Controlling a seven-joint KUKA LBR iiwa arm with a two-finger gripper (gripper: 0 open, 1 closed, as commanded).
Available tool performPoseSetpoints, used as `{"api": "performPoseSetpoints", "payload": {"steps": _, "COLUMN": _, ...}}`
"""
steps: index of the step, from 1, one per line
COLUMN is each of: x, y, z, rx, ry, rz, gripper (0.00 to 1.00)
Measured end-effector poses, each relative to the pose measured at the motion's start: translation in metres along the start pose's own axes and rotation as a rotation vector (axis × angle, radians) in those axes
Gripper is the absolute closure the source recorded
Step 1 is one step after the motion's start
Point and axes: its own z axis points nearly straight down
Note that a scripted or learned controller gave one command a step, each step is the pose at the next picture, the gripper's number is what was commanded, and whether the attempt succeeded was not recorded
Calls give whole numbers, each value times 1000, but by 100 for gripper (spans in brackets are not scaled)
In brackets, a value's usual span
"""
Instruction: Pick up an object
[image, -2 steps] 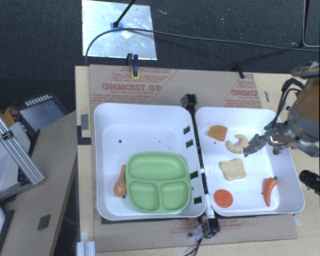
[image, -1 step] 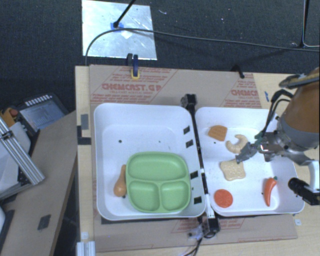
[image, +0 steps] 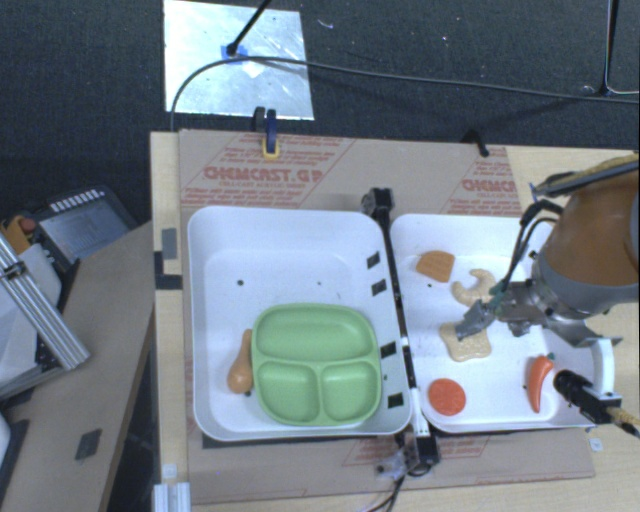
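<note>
**benchwatcher:** so the gripper (image: 478, 322) sits low in the right bin (image: 500, 225), right at the top edge of a flat tan toast-looking piece (image: 468, 346). Can't tell from this angle what state it's in, and nothing is visibly caught in it.

**pickbot_fan:** that piece looks like light, stiff toy food. Probably hard plastic, so kinda slippery. It lies flat, so I'd pinch across its narrow edges. The orange carrot (image: 539, 380) near the bin's right wall looks like an easier grab, across its thick middle.
</note>
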Motion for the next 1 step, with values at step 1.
{"api": "performPoseSetpoints", "payload": {"steps": 1, "x": 7, "y": 0, "z": 44, "rx": 0, "ry": 0, "rz": 0, "gripper": 0}}
